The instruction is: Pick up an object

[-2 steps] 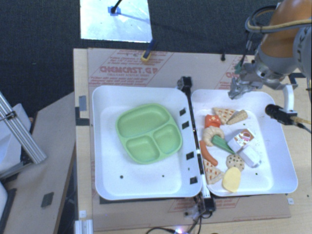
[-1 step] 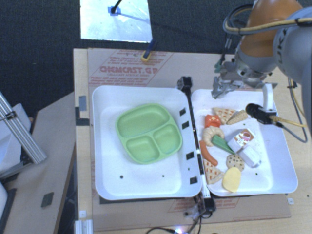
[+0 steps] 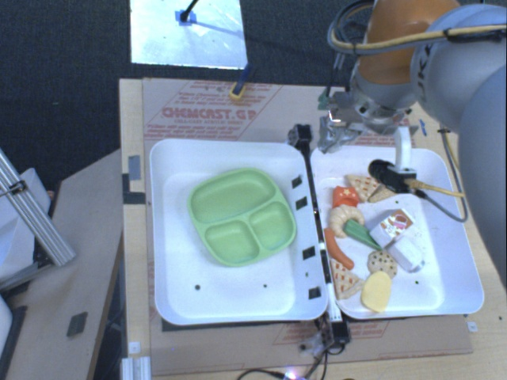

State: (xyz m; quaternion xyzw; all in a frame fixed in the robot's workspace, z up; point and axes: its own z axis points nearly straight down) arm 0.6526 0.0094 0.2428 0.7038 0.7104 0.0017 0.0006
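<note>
My gripper (image 3: 331, 138) hangs over the far left corner of the right bin (image 3: 455, 291), close to the divider between the bins. It is above the bin floor, apart from the toy food. The pile lies nearer the camera: a waffle wedge (image 3: 363, 186), a red piece (image 3: 345, 196), a pale shrimp (image 3: 344, 220), a green piece (image 3: 361, 235), an orange carrot (image 3: 339, 252), a small white carton (image 3: 394, 227), a cookie (image 3: 382, 261), a second waffle piece (image 3: 345, 276) and a yellow oval (image 3: 378, 292). Nothing shows in the gripper.
The left bin (image 3: 178, 291) holds a green divided plate (image 3: 242, 215). Black clips run along the divider (image 3: 310, 228) between the bins. A shiny square sheet (image 3: 186, 22) lies beyond the bench at the back. The arm's bulk crosses the upper right.
</note>
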